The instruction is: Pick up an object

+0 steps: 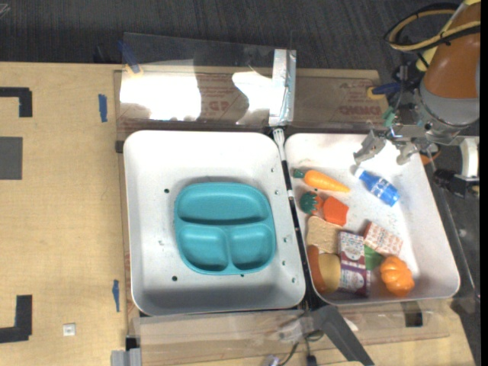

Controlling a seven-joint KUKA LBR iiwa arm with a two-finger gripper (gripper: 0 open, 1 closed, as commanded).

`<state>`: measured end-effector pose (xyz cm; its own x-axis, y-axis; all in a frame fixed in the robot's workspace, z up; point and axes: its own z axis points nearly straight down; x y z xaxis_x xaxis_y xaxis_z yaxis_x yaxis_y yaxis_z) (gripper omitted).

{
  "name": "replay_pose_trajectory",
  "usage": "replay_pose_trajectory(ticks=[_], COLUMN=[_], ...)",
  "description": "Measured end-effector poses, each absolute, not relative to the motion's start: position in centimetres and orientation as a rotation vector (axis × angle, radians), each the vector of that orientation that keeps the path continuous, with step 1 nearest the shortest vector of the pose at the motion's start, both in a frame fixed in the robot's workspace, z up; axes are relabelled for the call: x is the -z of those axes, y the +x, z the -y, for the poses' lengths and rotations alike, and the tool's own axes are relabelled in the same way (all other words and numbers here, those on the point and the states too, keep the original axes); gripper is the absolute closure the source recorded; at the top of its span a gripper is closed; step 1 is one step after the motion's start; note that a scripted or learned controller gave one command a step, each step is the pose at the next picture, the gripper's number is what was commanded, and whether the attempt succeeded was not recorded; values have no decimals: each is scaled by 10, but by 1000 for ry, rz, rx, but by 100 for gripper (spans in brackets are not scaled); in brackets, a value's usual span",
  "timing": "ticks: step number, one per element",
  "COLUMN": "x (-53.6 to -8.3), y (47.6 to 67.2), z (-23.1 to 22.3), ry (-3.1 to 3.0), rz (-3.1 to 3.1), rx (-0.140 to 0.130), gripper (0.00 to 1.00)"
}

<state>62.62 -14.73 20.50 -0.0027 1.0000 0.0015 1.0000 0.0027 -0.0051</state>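
The end effector (386,148), fingers spread and empty, hovers at the upper right of the frame above the right bin (438,204), approaching; the blue bottle (379,187) just below needs a straight descent.

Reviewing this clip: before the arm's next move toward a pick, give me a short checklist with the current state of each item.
1. Gripper over the right bin: ok, near its far edge.
2. Nothing between the fingers yet: ok, they look spread and bare.
3. Nearest target free to grab: ok, the blue bottle lies apart from the pile.
4. Carrot reachable: ok, it lies alone near the bin's left wall.
5. Gripper height above the bottle: cannot tell.
6. Teal tray in the left bin, out of the path: ok.
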Motion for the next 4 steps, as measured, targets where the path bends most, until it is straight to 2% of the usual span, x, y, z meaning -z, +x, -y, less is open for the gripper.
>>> replay_pose_trajectory(ticks=[1, 2, 3, 4], x=[-87, -150, -85, -85], y=[583, 604, 624, 644], z=[117, 103, 97, 94], ry=[-2545, -2825, -3082, -3124], rz=[1845, 1373, 612, 339], rx=[2, -4, -4, -4], gripper=[0, 0, 0, 0])
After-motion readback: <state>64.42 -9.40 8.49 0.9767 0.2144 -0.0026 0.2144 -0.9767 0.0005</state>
